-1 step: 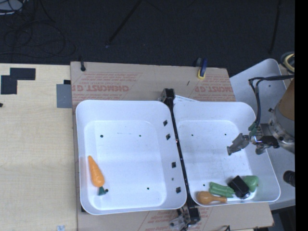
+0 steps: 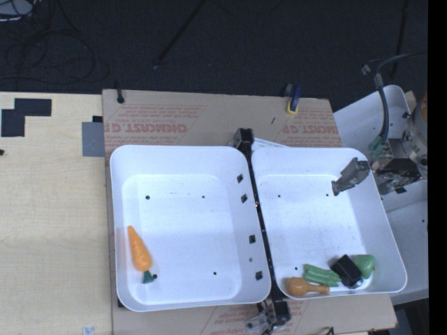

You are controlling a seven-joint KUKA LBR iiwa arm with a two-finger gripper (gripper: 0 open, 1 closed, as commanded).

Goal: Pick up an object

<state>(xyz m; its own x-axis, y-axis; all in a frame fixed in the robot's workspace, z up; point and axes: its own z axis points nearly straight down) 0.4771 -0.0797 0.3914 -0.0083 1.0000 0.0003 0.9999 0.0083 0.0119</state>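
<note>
Orange carrot with green stub lies lower left, in left bin. Green, black and tan items cluster lower right. Pincer at right, above right bin; finger state cannot be told.

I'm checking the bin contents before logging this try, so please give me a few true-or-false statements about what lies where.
1. An orange carrot lies in the left bin. True.
2. The carrot lies by the divider between the bins. False: it lies near the left bin's outer left wall.
3. A black object sits among the things in the right bin. True.
4. The right bin's things are bunched at its far edge. False: the black object, a green vegetable and a tan gourd-like piece cluster at its near right corner.
5. The gripper is above the right bin's far right part, apart from that cluster. True.
</note>
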